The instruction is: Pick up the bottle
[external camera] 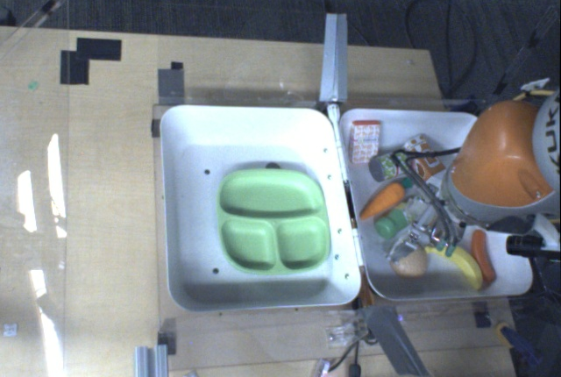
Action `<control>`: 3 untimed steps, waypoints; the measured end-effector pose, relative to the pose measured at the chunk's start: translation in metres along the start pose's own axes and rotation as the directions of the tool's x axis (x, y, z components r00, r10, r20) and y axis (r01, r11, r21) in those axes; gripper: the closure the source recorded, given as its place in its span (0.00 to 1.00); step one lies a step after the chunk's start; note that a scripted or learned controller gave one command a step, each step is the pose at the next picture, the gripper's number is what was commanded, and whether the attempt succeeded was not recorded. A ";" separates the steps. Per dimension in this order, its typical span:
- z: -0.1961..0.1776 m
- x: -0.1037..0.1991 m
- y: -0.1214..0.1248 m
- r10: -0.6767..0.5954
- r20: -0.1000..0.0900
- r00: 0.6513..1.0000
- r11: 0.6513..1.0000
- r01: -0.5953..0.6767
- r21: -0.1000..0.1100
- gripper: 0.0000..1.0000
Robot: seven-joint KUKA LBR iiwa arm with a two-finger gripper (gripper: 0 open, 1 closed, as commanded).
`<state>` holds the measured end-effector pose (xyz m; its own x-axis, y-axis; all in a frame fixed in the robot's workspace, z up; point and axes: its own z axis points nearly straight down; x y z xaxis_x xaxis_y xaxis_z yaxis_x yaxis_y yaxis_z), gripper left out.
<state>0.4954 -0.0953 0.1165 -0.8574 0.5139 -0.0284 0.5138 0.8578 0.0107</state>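
Note:
The right bin (pixel 377 283) holds a jumble of items. A small green bottle (pixel 391 222) lies just below an orange carrot (pixel 383 201), near the bin's left wall. My gripper (pixel 423 233) hangs low in this bin, immediately right of the bottle and above a beige rounded item (pixel 409 262). Its metal parts blend with the clutter, and nothing can be made out between them. The orange band of the arm (pixel 500 160) covers the bin's right part.
A yellow banana (pixel 463 264) and a red sausage (pixel 481 252) lie at the bin's front right. A small red-and-white carton (pixel 365 139) stands at the back left, beside a dark grey-green item (pixel 384 166). The left bin (pixel 188 217) holds a green divided plate (pixel 273 218).

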 end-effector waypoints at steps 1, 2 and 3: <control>-0.012 -0.003 0.002 0.003 0.012 1.000 1.000 -0.003 -0.004 1.00; -0.137 0.003 0.032 0.392 -0.017 0.920 0.920 -0.391 0.015 1.00; -0.099 -0.006 0.029 0.117 -0.023 0.993 0.993 -0.117 0.011 1.00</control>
<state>0.5130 -0.0731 0.2164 -0.7917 0.6109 -0.0045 0.6108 0.7917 0.0032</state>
